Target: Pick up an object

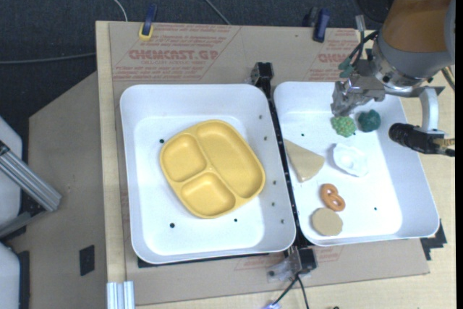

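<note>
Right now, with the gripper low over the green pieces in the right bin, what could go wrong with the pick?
1. The gripper sits just above the light green piece, which lies beside the dark green piece; it might nudge or catch the wrong one.
2. Both lie near the right bin's back wall, so a pushed piece could roll against it.
</note>
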You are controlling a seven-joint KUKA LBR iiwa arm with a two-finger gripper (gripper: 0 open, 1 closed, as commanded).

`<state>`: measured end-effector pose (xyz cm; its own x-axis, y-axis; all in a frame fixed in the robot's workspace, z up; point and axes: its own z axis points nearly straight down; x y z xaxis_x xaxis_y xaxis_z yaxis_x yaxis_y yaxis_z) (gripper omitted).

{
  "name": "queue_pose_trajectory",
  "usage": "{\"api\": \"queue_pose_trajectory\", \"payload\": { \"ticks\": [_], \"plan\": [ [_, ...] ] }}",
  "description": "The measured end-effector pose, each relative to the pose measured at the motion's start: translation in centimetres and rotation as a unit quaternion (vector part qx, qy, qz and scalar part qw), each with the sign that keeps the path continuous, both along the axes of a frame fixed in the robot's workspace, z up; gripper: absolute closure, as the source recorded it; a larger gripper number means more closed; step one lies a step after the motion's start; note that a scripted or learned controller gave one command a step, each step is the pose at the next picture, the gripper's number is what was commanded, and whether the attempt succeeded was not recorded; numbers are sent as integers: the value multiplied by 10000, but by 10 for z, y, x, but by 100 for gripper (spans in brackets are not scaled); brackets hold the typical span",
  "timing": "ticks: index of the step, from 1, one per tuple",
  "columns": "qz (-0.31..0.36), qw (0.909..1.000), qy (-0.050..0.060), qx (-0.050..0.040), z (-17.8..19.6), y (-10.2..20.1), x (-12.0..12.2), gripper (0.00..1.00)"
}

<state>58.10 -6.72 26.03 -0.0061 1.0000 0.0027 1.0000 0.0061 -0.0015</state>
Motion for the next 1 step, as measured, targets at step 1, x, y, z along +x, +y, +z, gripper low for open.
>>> {"api": "queue_pose_trajectory", "payload": {
  "ticks": [1],
  "plan": [
    [-6,10000,7,-2,0,44,-13,100]
  ]
}}
